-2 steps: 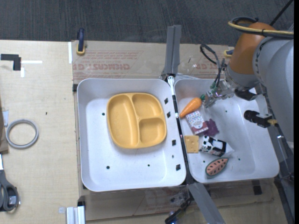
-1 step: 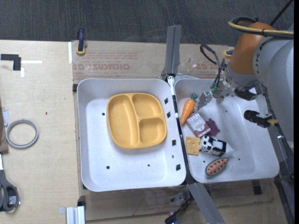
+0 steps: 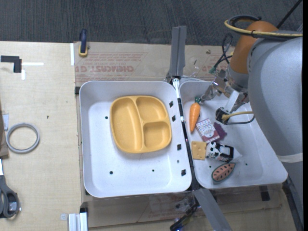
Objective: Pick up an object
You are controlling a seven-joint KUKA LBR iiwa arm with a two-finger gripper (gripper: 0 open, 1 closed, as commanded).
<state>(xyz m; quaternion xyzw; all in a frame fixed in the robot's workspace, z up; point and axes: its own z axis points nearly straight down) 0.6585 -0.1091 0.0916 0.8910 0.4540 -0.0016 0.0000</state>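
**While the arm leans over the right bin, its grip cannot be read**

Where the grey arm (image 3: 276, 85) reaches in from the right, its wrist end drops over the far part of the right bin (image 3: 255, 165). The gripper (image 3: 225, 98) sits there among metal parts and looped cables, just right of the carrot (image 3: 194, 116). Whether it is spread or pressed together cannot be told from this slant, nor whether it touches anything. No object is visibly caught in it.

All the loose objects lie on the left side of the right bin. The carrot lies close to the dividing wall, leaf end far, tip pointing near. Just beside it to the right lies a small pink-and-white packet (image 3: 204, 127), overlapping a purple piece (image 3: 220, 131). Nearer lies a yellow square cracker (image 3: 198, 149), and touching its right edge is a black-and-white toy cow (image 3: 220, 151). Nearest of all is a reddish oval piece (image 3: 224, 172), tilted, apart from the cow.

The left bin (image 3: 96, 177) holds a yellow divided plate (image 3: 141, 124), lying flat toward its far side.

On the bench to the left lie a grey tape ring (image 3: 21, 137) and, near the front edge, a pair of scissors (image 3: 7, 202).
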